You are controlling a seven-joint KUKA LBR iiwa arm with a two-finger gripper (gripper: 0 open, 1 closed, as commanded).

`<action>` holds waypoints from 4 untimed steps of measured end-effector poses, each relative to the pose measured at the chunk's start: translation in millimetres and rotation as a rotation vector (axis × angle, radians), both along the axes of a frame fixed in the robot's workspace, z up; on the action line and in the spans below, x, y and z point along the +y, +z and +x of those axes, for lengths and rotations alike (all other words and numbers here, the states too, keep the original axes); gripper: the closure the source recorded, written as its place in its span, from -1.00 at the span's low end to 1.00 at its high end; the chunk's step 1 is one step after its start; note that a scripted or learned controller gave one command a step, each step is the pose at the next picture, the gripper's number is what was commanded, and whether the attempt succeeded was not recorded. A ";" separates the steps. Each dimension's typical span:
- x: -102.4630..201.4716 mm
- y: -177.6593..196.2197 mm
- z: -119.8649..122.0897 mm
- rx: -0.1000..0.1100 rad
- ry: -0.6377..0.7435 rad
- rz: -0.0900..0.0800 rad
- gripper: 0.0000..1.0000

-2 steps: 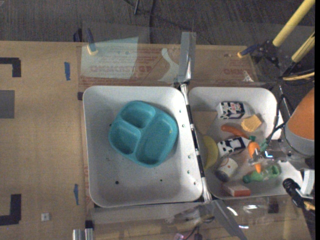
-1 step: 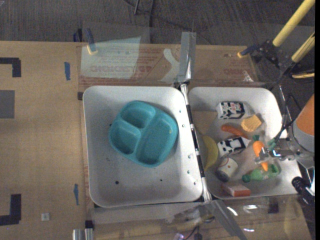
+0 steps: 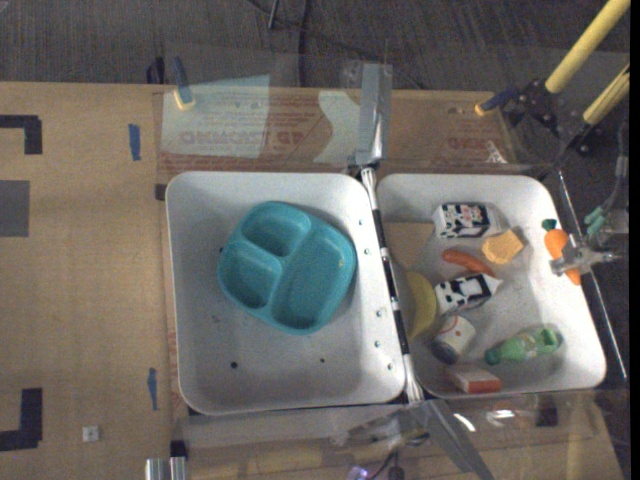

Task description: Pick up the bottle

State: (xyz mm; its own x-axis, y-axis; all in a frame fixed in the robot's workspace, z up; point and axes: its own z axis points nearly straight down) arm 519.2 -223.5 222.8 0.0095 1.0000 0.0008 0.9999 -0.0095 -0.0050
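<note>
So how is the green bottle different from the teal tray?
The green bottle lies on its side in the right bin; the teal tray sits flat in the left bin. The bottle is slim and far smaller; the tray is broad, with divided compartments. Both rest inside white bins.

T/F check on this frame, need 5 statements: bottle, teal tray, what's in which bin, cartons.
1. The green bottle lies on its side in the right bin. True.
2. The teal divided tray sits in the right bin. False: it is in the left bin, with the toys in the other one.
3. Two cow-print cartons are in the same bin as the bottle. True: the second lies below the first in the picture.
4. The bottle stands upright on the teal tray. False: it lies flat on the right bin's floor, near the lower edge.
5. The yellow banana lies in the left bin. False: it rests against the right bin's left wall.
</note>
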 end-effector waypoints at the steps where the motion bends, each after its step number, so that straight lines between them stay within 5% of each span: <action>1: -0.4 52.2 -39.6 0.000 -0.075 -0.002 1.00; 2: -0.2 52.2 -39.5 0.000 -0.075 -0.002 -1.00; 3: 12.0 -121.0 -41.3 0.001 0.150 0.003 -1.00; 4: 42.3 -135.0 -38.7 -0.010 0.193 -0.009 -1.00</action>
State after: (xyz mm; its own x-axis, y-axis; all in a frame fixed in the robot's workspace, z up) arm 480.4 -181.2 87.8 -0.1824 0.9832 -0.0090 0.9832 0.1824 0.0047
